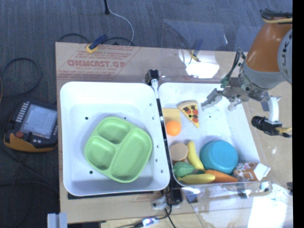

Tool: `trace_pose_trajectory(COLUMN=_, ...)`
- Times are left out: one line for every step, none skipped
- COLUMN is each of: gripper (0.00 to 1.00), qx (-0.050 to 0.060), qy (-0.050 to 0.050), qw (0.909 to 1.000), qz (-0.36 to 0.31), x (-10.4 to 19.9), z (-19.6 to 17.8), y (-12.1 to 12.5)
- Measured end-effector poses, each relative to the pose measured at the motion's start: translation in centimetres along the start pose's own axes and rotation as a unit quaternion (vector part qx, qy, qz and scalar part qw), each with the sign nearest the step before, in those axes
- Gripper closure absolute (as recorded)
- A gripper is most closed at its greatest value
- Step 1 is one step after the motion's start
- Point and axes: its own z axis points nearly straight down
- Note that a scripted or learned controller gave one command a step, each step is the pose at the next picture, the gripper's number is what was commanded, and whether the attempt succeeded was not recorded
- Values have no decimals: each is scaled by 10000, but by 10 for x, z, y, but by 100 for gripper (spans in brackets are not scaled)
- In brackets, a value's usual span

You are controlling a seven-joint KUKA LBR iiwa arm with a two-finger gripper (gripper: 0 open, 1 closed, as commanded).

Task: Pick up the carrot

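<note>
Carrot (221, 176) waits at the right bin's (231, 127) near edge, between the blue bowl (219, 156) and a small carton (248, 172).
Gripper (223, 99) hangs over the bin's far end, well apart from it, fingers spread and holding nothing; this looks like the approach, and next it must travel nearer and descend. Cardboard beneath reads roughly "GIGACAST".
</note>
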Motion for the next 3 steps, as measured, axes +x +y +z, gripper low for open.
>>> trace_pose_trajectory(gripper=0, qx=-43, qy=-16, qw=10000, qz=74, x=25, z=122, y=12)
trace_pose_trajectory(gripper=0, qx=-108, qy=-39, qw=9991, qz=398, x=41, z=128, y=-22)
trace_pose_trajectory(gripper=0, qx=-60, qy=-28, qw=10000, qz=-40, x=48, z=128, y=13)
